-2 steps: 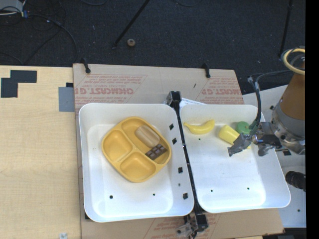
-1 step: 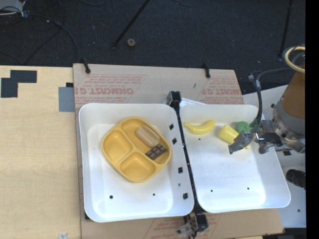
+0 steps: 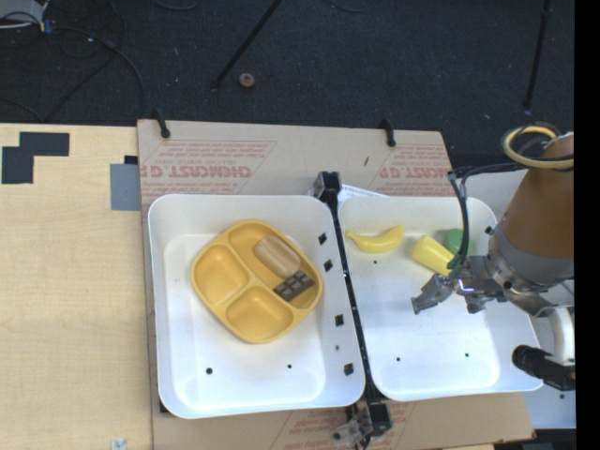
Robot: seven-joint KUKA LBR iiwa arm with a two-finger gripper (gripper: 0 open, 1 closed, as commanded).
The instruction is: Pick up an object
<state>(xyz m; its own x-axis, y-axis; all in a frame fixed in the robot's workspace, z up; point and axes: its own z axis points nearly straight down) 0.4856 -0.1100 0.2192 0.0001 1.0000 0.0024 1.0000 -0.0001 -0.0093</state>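
While our gripper [image 3: 441, 293] hangs over the right bin [image 3: 441, 373] with nothing between its parted fingers, we are in the approach: the yellow block [image 3: 431, 253] lies just beyond it near the bin's far edge, so next we must descend squarely over it.

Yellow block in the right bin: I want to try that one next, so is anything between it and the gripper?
Nothing visible blocks it. The gripper hangs over bare bin floor just below the yellow block. A green object sits against the block's far right side, and the banana lies apart to its left.
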